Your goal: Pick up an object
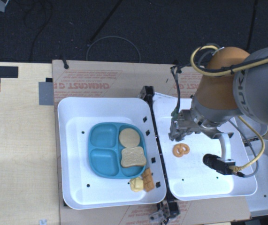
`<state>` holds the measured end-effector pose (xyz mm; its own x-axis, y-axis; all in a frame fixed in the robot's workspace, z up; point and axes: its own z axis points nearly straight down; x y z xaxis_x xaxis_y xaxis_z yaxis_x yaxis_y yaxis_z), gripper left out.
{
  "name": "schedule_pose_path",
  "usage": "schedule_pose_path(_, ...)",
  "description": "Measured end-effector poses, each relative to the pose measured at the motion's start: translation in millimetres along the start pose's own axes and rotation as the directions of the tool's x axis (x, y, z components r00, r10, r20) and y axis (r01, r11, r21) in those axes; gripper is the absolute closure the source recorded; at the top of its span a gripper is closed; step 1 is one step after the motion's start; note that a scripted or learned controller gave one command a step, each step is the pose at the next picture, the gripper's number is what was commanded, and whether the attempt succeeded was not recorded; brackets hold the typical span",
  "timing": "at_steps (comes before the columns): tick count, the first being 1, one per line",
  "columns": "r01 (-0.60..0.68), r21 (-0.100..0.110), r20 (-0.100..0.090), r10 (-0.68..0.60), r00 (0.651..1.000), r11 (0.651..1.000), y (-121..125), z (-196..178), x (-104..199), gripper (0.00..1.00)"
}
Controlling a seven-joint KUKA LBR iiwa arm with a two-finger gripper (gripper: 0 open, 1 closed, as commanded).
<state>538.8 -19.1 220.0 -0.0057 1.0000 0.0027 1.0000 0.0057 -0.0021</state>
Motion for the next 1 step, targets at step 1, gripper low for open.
schedule_pose_path(1, -0.001, 0.001, 0.001, 0.001, 1.000, 1.000, 1.2, -5.6, 50.6, 1.00)
